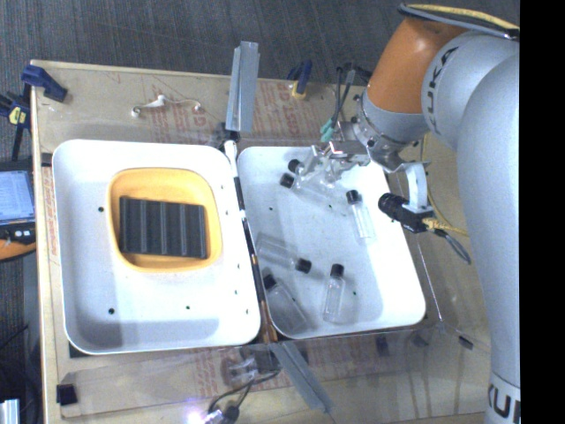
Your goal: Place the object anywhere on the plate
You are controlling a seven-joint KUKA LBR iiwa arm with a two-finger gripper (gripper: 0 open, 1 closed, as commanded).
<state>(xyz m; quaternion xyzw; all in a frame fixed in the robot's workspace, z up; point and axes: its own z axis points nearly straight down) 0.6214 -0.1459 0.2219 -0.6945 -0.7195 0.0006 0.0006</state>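
A yellow plate (pixel 161 177) with a dark ridged centre (pixel 165 228) lies in the left bin (pixel 79 299). Several clear vials with black caps lie scattered in the right bin (pixel 397 299): one vial (pixel 362 219) at mid right, another vial (pixel 334 294) near the front, a third vial (pixel 281 256) by the left wall. My gripper (pixel 325 162) hangs low over the back of the right bin. A clear vial (pixel 296 175) lies just to its left, very close to the tip. Glare on the clear parts hides whether anything is held.
A grey metal bar (pixel 241 87) stands behind the wall between the two bins. Blue clamps (pixel 42 82) grip the bench's back edge. A screen (pixel 16 197) sits at the far left. The arm's grey body (pixel 477 193) covers the right side.
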